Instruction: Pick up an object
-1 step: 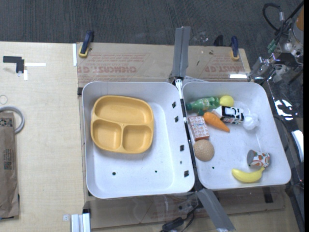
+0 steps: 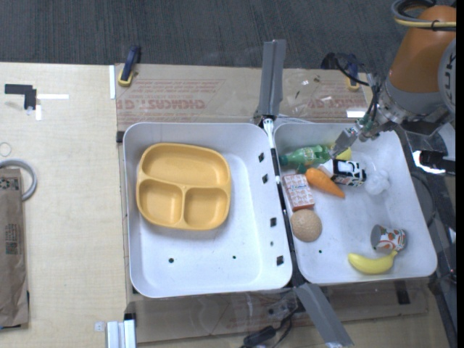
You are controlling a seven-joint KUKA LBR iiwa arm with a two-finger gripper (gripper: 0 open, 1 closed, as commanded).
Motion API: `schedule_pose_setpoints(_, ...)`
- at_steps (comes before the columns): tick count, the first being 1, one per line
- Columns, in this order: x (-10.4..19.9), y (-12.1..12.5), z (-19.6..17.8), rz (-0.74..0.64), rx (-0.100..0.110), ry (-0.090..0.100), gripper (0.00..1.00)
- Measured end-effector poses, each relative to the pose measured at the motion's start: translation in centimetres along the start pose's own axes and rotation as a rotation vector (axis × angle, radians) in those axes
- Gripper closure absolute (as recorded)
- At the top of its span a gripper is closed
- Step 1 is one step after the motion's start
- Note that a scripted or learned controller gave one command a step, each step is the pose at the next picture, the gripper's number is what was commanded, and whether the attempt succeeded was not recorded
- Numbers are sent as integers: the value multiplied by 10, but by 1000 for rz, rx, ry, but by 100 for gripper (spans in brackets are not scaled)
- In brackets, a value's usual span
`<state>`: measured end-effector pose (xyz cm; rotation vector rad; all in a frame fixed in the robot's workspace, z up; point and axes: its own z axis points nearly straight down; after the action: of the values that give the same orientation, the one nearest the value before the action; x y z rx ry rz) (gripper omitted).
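The arm reaches in from the right, its pincer [image 2: 346,142] low over the right bin [image 2: 406,194], near the green bottle [image 2: 304,154] and carrot [image 2: 324,182]; the approach seems under way; next it must settle on one item and close; whether the pincer is parted or holding anything cannot be told; the tip is small and blurred.

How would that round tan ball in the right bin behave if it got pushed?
The round tan ball would probably roll, being round on the flat floor of the right white bin. It looks light. The small orange box beside it might block it.
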<state>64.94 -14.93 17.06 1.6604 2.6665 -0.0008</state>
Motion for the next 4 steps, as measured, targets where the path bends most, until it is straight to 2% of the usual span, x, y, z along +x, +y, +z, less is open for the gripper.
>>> schedule_pose_setpoints(1,34,-18,49,108,-25,-17,0)
schedule_pose_setpoints(2,101,-13,-21,75,-1,-1,0)
schedule_pose_setpoints(3,109,-17,-21,-192,0,0,0)
schedule_pose_setpoints(4,81,21,-22,-639,-3,-3,0)
